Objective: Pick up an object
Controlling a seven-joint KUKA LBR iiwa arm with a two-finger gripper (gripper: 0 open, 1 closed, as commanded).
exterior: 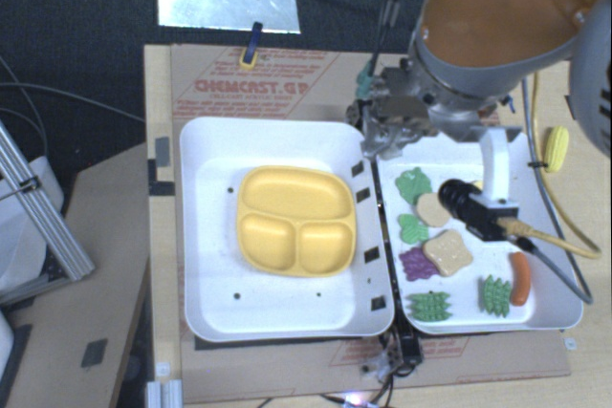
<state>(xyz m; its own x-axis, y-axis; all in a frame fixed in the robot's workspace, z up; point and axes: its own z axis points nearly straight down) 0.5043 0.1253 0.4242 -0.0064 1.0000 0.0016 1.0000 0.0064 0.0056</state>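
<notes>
Right of frame centre, my gripper (390, 140) hangs over the right white bin's (550, 306) upper-left rim; grip state unclear; yellow divided plate (295, 219) lies left.

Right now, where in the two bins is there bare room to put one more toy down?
Left bin: bare floor rings the yellow tray, widest along its left and front. The tray's three compartments are bare too. Right bin: crowded with toy food such as the bread and sausage, and the arm hangs over its back.
</notes>
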